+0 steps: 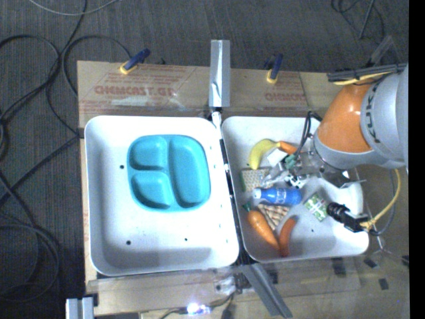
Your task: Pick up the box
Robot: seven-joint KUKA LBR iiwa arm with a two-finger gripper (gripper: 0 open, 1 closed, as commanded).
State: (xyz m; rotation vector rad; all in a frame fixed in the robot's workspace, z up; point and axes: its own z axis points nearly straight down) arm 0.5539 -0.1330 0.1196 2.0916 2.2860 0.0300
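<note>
With the gripper point(292, 173) low in the crowded right bin point(345, 244), its grip state not discernible, the bottle point(279, 195) or banana point(260, 153) could be taken instead of the box point(255, 177).

Both white bins point(159, 258) are seen to be moulded of smooth, slightly glossy plastic, and the turquoise divided tray point(169, 171) in the left one is of the same smooth, glossy kind. The bench top point(153, 88) beneath is shown as matt brown cardboard with faded print, edged by a dull metal bar point(220, 72), while the floor point(53, 45) around it is covered in rough, dark carpet-like cloth. The arm's orange band point(342, 128) is finished in glossy plastic, and the blue bottle point(279, 195) is shiny too.
</note>
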